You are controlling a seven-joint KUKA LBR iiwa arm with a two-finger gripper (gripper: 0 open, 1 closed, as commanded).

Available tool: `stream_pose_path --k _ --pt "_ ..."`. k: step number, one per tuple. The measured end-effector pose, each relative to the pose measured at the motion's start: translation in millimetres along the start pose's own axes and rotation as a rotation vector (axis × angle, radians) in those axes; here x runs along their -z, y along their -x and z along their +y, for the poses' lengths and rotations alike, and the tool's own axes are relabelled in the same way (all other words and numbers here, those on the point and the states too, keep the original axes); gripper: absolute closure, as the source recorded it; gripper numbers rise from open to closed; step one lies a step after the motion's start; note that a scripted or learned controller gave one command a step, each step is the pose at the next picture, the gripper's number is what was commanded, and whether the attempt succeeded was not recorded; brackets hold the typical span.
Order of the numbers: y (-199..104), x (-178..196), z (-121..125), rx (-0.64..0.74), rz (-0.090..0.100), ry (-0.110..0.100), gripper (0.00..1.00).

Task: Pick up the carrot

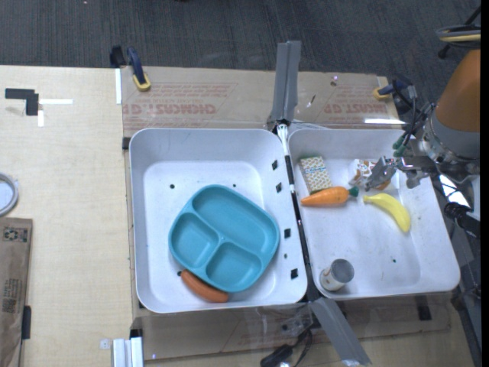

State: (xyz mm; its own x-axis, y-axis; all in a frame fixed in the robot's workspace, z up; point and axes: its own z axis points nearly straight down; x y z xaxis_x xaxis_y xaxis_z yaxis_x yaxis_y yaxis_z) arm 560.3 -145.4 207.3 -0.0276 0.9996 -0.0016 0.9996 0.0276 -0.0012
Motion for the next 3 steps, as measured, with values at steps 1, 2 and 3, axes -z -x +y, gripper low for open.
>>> stream_pose_path --k 1,2,3 --pt "-33 -103 40 0.361 0.001 0.0 0.0" --pt "-4 7 42 0.096 -0.001 0.002 0.0" --pt "-39 -116 22 0.27 0.001 0.001 0.0"
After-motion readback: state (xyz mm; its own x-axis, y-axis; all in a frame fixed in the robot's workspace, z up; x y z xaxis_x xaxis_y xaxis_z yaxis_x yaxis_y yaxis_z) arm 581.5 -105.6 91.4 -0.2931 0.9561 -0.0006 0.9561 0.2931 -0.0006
